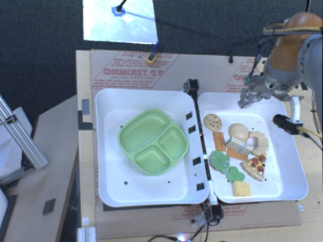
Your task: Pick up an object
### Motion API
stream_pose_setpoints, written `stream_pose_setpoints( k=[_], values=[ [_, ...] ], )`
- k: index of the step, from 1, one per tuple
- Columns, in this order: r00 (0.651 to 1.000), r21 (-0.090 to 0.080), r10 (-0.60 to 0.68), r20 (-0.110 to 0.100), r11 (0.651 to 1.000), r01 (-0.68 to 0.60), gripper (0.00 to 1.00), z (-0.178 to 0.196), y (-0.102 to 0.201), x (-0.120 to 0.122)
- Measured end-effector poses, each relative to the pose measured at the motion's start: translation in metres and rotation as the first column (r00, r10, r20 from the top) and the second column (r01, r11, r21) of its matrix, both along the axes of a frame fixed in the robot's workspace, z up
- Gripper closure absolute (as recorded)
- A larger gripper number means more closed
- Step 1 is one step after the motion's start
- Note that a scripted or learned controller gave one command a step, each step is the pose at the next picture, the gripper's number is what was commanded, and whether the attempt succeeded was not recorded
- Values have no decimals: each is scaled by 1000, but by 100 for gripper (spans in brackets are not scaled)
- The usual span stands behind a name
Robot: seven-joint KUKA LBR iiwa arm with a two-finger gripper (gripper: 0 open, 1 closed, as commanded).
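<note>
**Hovering over the right bin's far edge**

Hanging above the far rim of the right bin (290, 183), the end effector (246, 101) carries nothing visible; whether it is released or clenched cannot be told. Below and toward the near side of it lies a cluster of toy food: a cookie (213, 121) closest, then a bread roll (238, 132), a pizza slice (255, 166) and a yellow cheese block (241, 188) farthest. Well to its left, a green divided plate (153, 141) sits in the left bin (108, 180).

A robotics lab: arm (295, 39), bench (126, 67), twin bins (108, 135)
</note>
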State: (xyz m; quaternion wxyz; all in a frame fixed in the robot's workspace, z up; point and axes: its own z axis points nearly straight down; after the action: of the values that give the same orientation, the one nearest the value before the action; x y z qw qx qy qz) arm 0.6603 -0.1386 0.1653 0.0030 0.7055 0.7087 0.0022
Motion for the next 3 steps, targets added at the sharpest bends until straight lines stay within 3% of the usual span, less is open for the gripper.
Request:
stream_pose_setpoints(
  k=[1, 3],
  values=[
    [1000, 0, 1, 1, 1000, -1, 100, 55, 0, 2],
    [1000, 3, 4, -7, 1000, -4, 100, 62, 90, -51]
  ],
)
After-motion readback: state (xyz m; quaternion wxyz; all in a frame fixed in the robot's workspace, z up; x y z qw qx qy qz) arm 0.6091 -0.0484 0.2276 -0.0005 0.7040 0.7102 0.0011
